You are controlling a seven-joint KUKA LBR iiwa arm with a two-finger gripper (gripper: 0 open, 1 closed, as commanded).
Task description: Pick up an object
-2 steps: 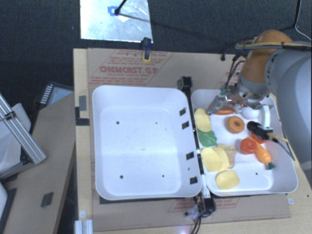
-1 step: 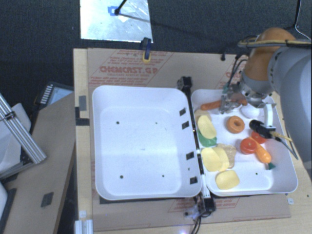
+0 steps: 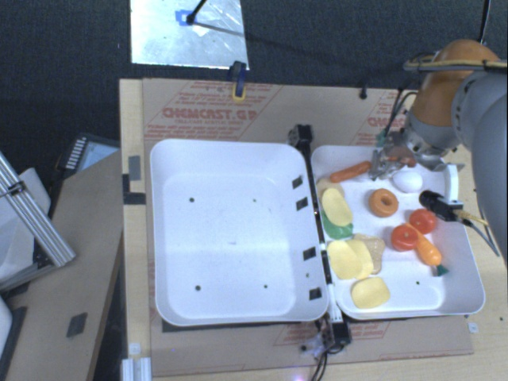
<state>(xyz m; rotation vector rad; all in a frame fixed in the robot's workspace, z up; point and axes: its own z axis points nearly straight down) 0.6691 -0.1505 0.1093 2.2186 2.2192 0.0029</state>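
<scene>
Presently, gripper (image 3: 385, 165): at 12 o'clock of the right bin (image 3: 464, 296), jaw state cannot be told.
Carrot (image 3: 349, 172): just beside it, toward 9 o'clock.
Egg (image 3: 408, 181): toward 4 o'clock.
Doughnut (image 3: 383, 203): at 6 o'clock.

The left bin (image 3: 230, 236) lies open for passage, while toy foods (image 3: 349, 252) crowd the right bin (image 3: 464, 288).

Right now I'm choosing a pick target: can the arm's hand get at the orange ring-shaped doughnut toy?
Probably yes: the orange ring-shaped doughnut toy lies apart and uncovered, just below the hand.
</scene>
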